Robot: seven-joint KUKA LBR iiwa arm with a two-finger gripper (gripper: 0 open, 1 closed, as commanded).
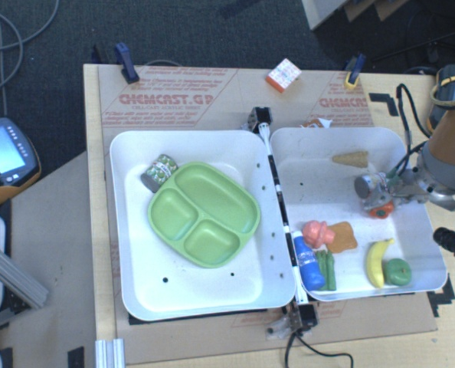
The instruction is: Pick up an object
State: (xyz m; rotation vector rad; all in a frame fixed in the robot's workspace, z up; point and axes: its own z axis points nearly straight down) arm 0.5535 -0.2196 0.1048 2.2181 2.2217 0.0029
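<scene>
My gripper (371, 188) hangs low over the right part of the right bin (381, 140), reaching in from the right. A small orange-red thing (381, 211) lies right at its lower edge; whether it is held I cannot tell. In the same bin lie a tan wedge (351, 159) at the back, a pink item (316, 231) and an orange piece (343, 237) in the middle. Along the front are a blue bottle (308, 264), a dark green stick (328, 271), a banana (375, 262) and a green apple (398, 272).
The left bin (128, 228) holds a green divided plate (204, 213) and a small grey-green can (158, 172) at its back left. A small printed cube (283, 75) sits on the bench behind the bins. Blue clamps (126, 61) (355, 69) stand at the bench's far edge.
</scene>
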